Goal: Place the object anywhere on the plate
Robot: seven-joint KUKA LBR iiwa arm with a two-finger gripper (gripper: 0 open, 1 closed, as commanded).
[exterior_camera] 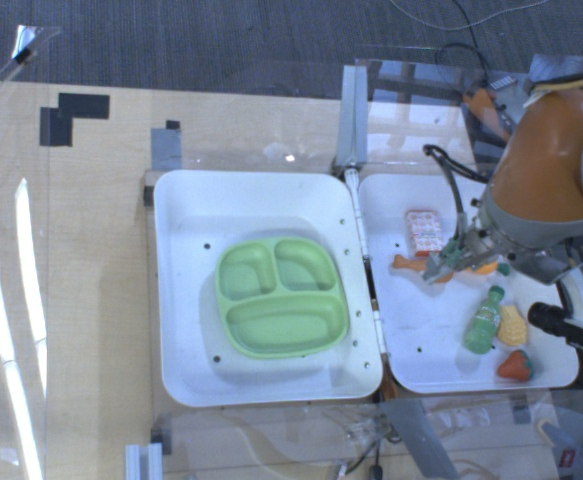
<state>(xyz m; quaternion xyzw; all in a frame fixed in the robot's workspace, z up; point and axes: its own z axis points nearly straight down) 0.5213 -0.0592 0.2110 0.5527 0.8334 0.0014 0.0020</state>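
Two white bins sit side by side on your surface (91,298); entries follow.

Left bin (186,208) — holds a green divided plate (281,298), three compartments, lying flat near the bin's middle. It is the target, and any compartment will do.

Right bin (391,348) — holds the loose stock: a pink-and-white packet (423,230) toward the back, an orange piece (407,263) just beside the claw, a green bottle (483,320) lying tilted, a yellow item (512,325) touching the bottle's side, and a red item (514,366) near the front right corner.

Claw (441,266) — low in the right bin, between the packet and the bottle, its tip at the orange piece. You cannot tell from this angle how wide it stands or whether it has anything in it; the wrist body blocks the view.

Task object — judged to be the orange piece, since the claw sits over it; it lies in the right bin, well apart from the plate.

Status — pick stage, by my reading; nothing rests on the plate yet.
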